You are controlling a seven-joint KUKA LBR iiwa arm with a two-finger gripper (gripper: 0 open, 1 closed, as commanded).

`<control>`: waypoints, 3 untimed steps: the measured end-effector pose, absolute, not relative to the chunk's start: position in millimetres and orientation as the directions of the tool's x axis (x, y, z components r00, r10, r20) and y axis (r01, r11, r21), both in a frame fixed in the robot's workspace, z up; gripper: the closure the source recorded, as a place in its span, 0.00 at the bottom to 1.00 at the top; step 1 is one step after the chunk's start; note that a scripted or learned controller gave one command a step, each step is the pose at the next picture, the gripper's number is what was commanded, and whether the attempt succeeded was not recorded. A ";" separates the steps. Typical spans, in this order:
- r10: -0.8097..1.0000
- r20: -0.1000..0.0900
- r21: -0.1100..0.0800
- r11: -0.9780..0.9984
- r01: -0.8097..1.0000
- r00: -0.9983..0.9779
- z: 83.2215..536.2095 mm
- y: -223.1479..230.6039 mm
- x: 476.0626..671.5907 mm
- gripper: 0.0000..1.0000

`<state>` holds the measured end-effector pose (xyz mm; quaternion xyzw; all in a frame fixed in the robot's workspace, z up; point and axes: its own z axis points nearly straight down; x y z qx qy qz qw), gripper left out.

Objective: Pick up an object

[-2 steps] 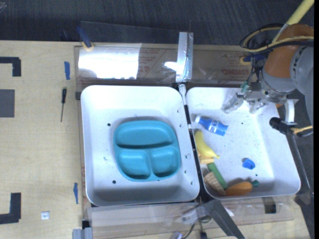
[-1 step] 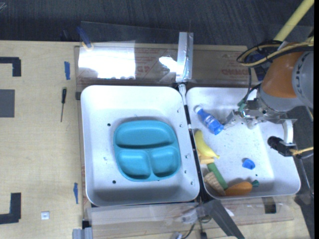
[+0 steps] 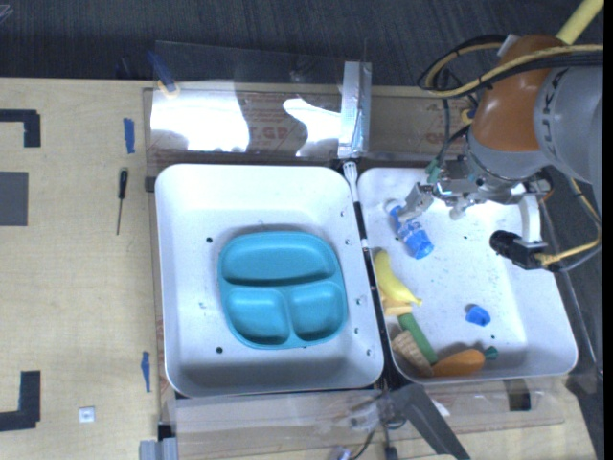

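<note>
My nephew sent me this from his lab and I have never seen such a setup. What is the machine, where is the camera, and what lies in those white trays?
One camera looks down at a slant on a bench. The grey arm with an orange band reaches in from the right; its gripper hangs over the right bin, close above a small blue object. That bin also has a yellow banana-like toy, a carrot-like toy and a small blue piece. The left bin has a teal divided plate.
</note>
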<state>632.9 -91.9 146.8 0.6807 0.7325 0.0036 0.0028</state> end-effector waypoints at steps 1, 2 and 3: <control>0.985 -0.003 0.008 0.173 0.985 -0.173 87.6 -94.3 658.7 0.00; 0.985 -0.005 0.014 0.173 0.985 -0.173 100.1 -94.2 660.4 1.00; 0.978 0.003 0.006 -0.208 0.978 0.208 187.8 -14.0 647.4 1.00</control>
